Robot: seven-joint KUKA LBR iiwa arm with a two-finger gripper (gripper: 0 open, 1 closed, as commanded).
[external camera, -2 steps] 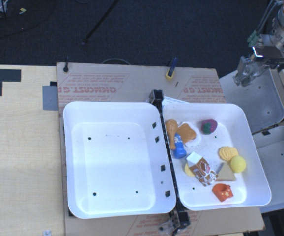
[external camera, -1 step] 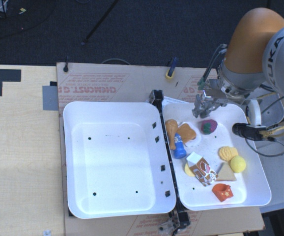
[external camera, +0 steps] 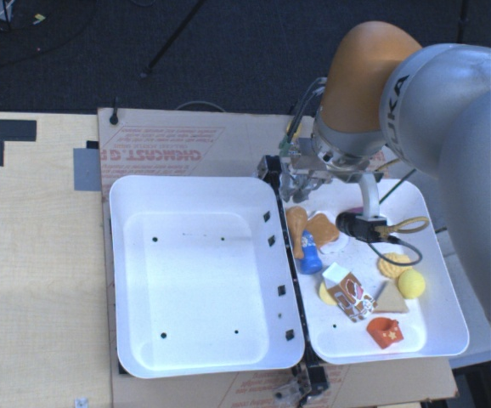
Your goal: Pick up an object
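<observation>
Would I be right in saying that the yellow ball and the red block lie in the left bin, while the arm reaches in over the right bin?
Not quite: the camera view shows the yellow ball and the red block in the right bin, not the left bin. The arm does reach in over the right bin.

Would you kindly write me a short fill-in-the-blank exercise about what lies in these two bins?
1. The small red block lies in the ___ bin.
2. The round yellow ball lies toward that bin's ___ edge.
3. The small blue bottle-shaped object lies beside the ___ between the two shallow white bins.
4. The grey arm's end effector hangs over the right bin's ___ corner.

Missing words: right; right; divide; upper-left
</observation>
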